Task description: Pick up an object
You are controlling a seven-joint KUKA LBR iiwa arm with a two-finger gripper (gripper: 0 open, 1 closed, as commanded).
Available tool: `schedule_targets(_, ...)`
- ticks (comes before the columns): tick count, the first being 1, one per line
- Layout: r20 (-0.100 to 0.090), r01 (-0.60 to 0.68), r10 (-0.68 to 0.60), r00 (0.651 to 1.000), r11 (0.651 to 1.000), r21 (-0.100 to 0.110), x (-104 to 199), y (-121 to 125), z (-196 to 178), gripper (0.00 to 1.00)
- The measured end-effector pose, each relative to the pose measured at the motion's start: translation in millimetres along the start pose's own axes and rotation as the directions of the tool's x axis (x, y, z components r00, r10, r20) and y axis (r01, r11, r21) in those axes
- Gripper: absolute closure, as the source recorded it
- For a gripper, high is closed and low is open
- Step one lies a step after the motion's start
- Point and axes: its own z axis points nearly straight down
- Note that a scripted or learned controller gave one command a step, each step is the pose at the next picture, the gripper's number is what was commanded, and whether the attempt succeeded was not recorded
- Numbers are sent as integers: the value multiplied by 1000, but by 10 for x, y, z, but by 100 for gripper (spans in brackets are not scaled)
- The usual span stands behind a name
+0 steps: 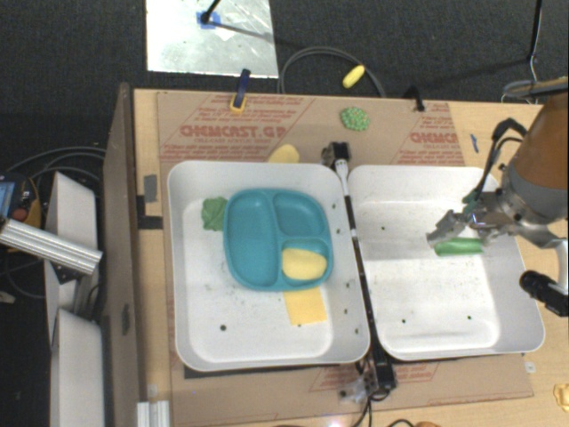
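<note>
red block lettering is printed on the brown cardboard sheet (391,136) that lies under the two bins. at the upper left of the sheet, behind the left bin (191,238), a word reads roughly "chemcrest", with a smaller line beneath it too blurred to read. the same red print repeats at the upper right of the sheet, behind the right bin (511,318), also partly legible. no other text can be read.
</note>
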Motion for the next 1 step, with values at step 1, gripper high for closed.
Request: schedule_targets(1,-1,-4,4,1000,1000,8,-445,374,1181,0)
